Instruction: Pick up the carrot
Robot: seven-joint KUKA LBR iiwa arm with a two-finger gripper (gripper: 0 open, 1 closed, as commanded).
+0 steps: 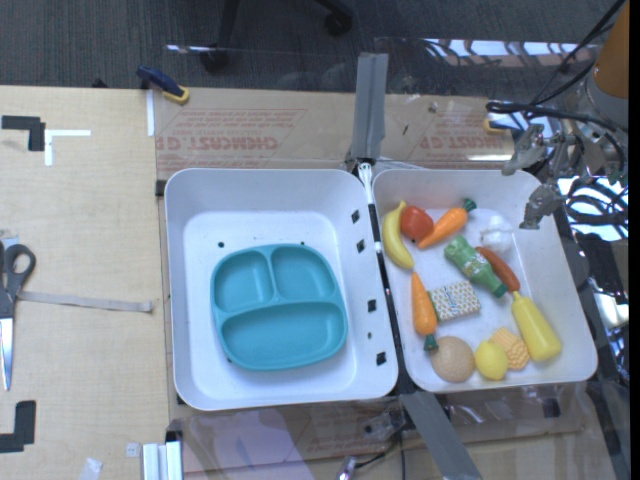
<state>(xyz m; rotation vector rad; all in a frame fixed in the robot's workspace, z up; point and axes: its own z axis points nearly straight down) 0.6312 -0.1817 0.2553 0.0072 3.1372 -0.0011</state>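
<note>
Two orange carrots lie in the right bin (pixel 580 363). One carrot (pixel 446 225) lies slantwise near the bin's back, its green top pointing to the back right, beside a red pepper (pixel 416 221). The other carrot (pixel 424 309) lies lengthwise near the bin's left wall, green top toward the front. My gripper (pixel 531 180) hangs over the bin's back right corner, to the right of the slanted carrot and apart from it. It is open and holds nothing.
The right bin also holds a banana (pixel 395 238), a green bottle (pixel 472 266), a red sausage (pixel 500 267), a cracker (pixel 455 300), an egg-like ball (pixel 452 358), a lemon (pixel 490 359) and a yellow squash (pixel 536 328). A teal divided plate (pixel 279 306) sits in the left bin (pixel 185 298).
</note>
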